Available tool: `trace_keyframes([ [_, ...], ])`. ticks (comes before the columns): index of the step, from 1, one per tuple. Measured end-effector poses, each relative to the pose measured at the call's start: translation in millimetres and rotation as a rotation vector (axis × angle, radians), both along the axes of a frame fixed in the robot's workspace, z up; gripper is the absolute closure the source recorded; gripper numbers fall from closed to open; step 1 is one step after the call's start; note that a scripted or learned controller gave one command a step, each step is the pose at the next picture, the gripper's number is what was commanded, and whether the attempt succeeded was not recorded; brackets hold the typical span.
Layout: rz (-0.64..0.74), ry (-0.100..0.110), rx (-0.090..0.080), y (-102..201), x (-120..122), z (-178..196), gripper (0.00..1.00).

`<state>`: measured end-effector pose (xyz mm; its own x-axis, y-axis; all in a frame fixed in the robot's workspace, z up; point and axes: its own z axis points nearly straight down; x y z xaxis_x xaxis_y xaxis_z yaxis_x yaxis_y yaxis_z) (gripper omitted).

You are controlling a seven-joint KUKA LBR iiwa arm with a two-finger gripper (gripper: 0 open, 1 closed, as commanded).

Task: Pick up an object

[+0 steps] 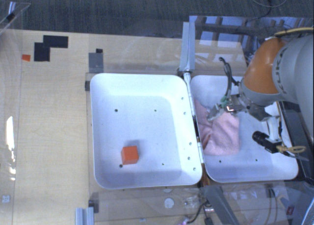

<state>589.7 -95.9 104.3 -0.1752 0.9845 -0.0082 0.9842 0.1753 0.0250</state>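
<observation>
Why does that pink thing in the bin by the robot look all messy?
It's a soft pink cloth, lying crumpled against the left wall of the right bin, not spread flat. The robot's claw sits right at its top edge. The orange block in the left bin looks neat; nothing is spilled or broken.

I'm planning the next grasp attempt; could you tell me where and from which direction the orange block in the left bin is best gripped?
Grip the orange block across two opposite flat side faces, coming straight down from above. It sits alone on the left bin floor, away from the walls, so the fingers have room on every side. It looks slightly rotated, so I would turn the wrist to match.
</observation>
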Motion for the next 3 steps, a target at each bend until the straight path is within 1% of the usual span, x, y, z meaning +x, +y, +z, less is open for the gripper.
trace_keyframes([
  [1, 0.182, 0.015, -0.001, 24.7, 8.5, 82.7, 0.0],
  [2, -0.142, 0.019, 0.006, 80.0, 34.2, 81.6, 0.0],
  [3, -0.323, 0.017, 0.007, 7.8, 31.5, 105.7, 0.0],
])
